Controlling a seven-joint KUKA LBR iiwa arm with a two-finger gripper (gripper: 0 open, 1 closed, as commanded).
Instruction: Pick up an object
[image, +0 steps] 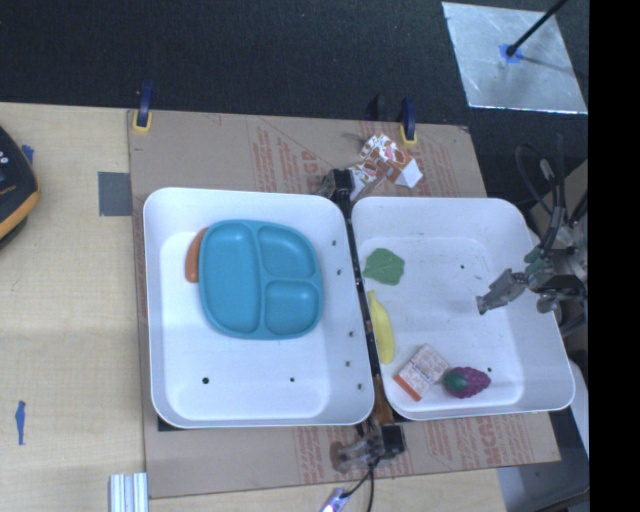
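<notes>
Blue divided plate (262, 278) in left bin (170, 390), gripper (497, 294) over right bin (545, 395), green leaf (384, 266), yellow banana (381, 325)

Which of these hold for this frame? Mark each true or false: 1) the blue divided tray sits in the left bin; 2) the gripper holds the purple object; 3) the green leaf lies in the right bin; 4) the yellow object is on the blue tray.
1) True: the blue divided tray sits in the left bin.
2) False: the gripper hangs over bare floor of the right bin, apart from the purple object.
3) True: the green leaf lies there.
4) False: the yellow object lies in the right bin.
</notes>
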